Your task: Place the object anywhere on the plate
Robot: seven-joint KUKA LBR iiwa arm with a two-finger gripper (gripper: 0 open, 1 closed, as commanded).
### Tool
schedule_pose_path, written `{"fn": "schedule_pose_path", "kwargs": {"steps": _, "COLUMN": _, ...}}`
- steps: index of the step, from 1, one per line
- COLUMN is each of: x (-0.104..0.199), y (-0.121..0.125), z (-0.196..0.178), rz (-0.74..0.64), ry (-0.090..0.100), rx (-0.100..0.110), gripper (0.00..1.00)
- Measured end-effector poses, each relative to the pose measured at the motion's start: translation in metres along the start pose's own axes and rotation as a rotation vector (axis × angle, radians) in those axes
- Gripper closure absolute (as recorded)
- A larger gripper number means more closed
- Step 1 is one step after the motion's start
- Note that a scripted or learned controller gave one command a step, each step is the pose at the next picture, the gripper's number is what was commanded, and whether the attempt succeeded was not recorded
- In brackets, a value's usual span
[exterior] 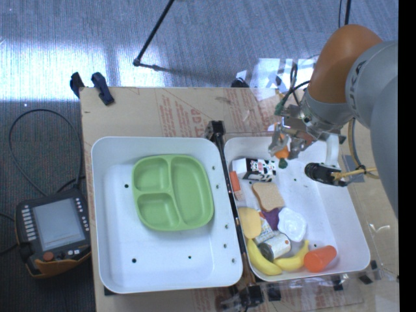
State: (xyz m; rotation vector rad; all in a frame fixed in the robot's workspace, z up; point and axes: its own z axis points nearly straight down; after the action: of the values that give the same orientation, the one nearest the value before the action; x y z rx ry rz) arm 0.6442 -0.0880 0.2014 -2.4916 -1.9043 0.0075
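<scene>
Small orange object (281,153) looks to be pinched in the gripper (286,149) above the right bin's (348,216) far end, so it's probably the carry step, with a move left toward the green plate (173,192) needed next.

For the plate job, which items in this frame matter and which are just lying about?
Part of the job:
green plate in the left bin
gripper above the right bin, a small orange object at its tip

Lying about:
banana
bread slice
orange cup
cow-patterned carton
</scene>
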Motion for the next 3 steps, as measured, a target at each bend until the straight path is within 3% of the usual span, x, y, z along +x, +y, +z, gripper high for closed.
{"fn": "schedule_pose_path", "kwargs": {"steps": 1, "x": 0.048, "y": -0.062, "z": -0.016, "rz": 0.083, "ry": 0.003, "rx": -0.001, "gripper": 1.0}}
{"fn": "schedule_pose_path", "kwargs": {"steps": 2, "x": 0.106, "y": -0.087, "z": 0.018, "rz": 0.167, "ry": 0.001, "rx": 0.004, "gripper": 1.0}}
{"fn": "schedule_pose_path", "kwargs": {"steps": 3, "x": 0.18, "y": -0.102, "z": 0.016, "rz": 0.189, "ry": 0.001, "rx": 0.001, "gripper": 1.0}}
